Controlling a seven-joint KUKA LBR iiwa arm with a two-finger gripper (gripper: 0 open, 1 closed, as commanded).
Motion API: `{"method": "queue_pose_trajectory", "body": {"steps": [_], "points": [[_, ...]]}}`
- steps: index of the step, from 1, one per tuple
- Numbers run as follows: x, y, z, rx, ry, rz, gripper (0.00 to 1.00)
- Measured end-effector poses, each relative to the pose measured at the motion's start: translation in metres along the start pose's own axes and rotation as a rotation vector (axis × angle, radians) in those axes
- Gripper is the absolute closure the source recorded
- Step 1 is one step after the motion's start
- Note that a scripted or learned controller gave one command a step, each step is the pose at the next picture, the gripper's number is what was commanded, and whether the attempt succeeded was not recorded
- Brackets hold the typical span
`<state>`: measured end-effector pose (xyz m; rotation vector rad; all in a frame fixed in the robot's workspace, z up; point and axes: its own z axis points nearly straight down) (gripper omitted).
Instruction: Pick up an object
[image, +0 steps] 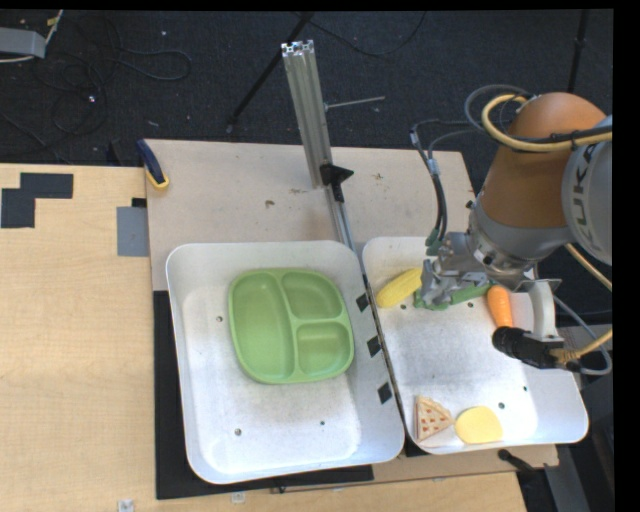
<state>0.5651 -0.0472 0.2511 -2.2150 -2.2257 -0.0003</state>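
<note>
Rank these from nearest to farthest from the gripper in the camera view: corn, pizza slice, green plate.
From the gripper:
1. Corn, just to its left in the right bin.
2. Pizza slice, at that bin's front edge.
3. Green plate, in the left bin.
</note>
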Motion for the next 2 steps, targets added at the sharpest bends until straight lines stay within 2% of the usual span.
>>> {"method": "queue_pose_trajectory", "body": {"steps": [1, 2], "points": [[0.06, 0.005, -0.002, 0.001, 0.001, -0.001, 1.0], [0.116, -0.001, 0.009, 0.004, 0.0, -0.001, 1.0]]}}
